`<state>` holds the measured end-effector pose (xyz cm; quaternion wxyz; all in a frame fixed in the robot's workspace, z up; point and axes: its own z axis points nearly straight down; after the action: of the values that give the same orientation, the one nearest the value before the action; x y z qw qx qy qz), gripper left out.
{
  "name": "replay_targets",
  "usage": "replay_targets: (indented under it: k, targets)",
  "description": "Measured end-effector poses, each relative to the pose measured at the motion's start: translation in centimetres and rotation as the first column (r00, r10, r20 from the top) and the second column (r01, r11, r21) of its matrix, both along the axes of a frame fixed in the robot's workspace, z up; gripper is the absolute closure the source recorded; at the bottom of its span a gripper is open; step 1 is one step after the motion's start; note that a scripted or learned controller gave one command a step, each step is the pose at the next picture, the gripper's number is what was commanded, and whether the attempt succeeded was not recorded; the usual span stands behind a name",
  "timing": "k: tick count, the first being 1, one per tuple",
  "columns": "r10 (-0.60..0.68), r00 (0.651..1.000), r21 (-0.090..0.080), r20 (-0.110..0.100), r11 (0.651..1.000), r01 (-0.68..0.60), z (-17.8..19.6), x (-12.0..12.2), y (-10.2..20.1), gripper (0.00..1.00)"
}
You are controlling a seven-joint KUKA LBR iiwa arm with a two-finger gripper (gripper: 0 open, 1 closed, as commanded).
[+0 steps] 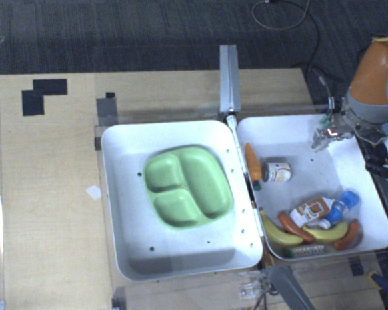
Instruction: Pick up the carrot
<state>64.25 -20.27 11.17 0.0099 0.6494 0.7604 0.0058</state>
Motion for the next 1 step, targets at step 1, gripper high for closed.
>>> replay_targets:
  k: [1]
  targets:
    - [-0.142, 0.990, 0.003, -0.015, 0.990, 0.142, -2.47, 2.89, -0.20, 1.00]
